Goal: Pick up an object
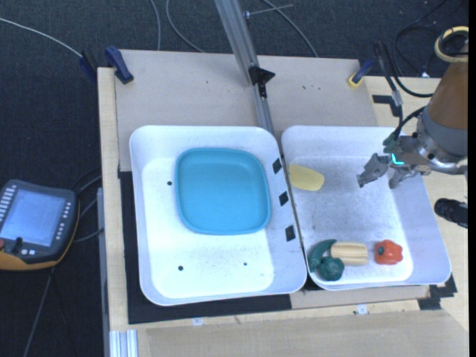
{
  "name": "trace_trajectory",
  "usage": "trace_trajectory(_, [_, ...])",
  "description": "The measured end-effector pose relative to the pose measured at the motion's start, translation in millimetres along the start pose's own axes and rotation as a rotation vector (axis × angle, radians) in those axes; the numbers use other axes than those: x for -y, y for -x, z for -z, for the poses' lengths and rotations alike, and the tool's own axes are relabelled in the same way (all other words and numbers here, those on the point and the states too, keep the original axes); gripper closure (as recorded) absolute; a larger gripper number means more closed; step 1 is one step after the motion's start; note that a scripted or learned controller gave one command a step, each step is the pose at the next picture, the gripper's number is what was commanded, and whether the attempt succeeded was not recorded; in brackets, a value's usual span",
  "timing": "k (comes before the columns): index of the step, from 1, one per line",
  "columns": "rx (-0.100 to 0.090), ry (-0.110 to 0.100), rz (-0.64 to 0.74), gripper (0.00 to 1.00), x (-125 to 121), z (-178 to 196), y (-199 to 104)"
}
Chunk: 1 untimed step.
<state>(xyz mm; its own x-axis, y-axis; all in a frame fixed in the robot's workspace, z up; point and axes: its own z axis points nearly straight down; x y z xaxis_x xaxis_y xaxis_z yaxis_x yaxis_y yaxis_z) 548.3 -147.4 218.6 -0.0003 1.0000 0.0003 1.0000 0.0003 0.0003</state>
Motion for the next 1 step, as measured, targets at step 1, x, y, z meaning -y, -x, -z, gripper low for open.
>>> trace_trajectory(1, [0.000,0.000,0.000,0.00,0.0,-0.1,0.0])
